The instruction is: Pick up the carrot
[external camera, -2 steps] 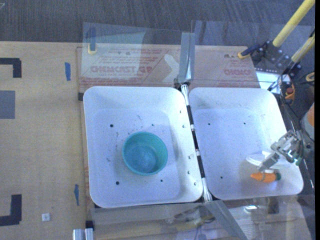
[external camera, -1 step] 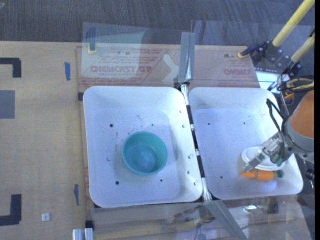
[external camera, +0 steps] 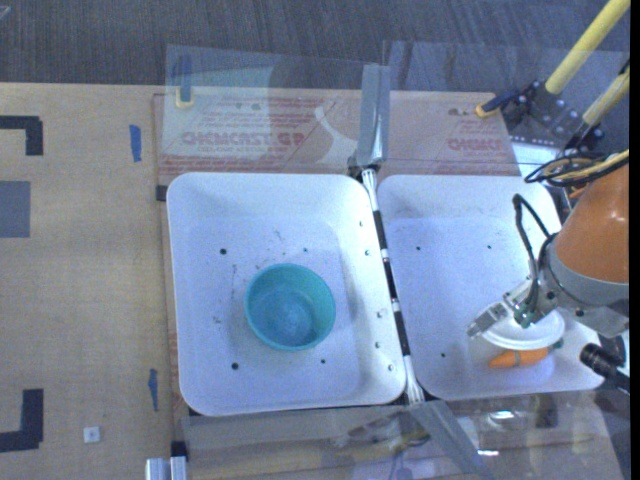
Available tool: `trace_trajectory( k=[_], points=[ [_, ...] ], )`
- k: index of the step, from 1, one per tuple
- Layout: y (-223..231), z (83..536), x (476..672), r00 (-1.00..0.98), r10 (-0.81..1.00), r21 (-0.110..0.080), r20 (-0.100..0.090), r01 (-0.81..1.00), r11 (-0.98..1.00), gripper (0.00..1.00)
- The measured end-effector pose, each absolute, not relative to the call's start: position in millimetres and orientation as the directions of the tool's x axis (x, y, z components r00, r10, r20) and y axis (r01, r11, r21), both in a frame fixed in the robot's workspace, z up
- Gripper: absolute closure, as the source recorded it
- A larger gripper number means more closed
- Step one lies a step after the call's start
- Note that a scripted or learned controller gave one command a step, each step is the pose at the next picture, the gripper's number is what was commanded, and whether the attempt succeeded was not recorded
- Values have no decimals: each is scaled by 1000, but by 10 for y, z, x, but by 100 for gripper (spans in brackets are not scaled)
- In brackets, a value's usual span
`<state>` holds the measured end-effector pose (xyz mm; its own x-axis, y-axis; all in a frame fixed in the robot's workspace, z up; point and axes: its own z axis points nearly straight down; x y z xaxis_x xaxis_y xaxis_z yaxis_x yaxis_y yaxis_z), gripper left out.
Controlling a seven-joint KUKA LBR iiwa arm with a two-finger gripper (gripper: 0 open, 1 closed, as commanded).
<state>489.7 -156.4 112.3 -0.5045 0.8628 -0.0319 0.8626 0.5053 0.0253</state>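
The orange carrot [external camera: 516, 359] lies in the right bin [external camera: 450, 258] near its front right corner, mostly covered by the gripper head. My gripper [external camera: 513, 330] hangs right over it, with the grey arm and its orange band [external camera: 602, 230] reaching in from the right. Only a short orange end of the carrot shows below the white disc of the gripper. Whether the carrot sits between the fingers cannot be made out.
A teal bowl [external camera: 290, 306] stands in the left bin [external camera: 220, 218], a little below its middle. A metal divider [external camera: 385, 268] separates the two bins. Yellow poles and cables [external camera: 580, 58] lie at the back right.
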Motion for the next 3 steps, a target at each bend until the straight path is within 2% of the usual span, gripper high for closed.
trace_trajectory(
  k=[1,2,3],
  points=[
    [-2036,1202,4884,-262,965,13,24,965,261,0],
    [-1337,1916,4806,-256,967,2,-1,967,256,0],
    [-2210,2749,4798,-183,983,2,-3,983,183,0]
  ],
)
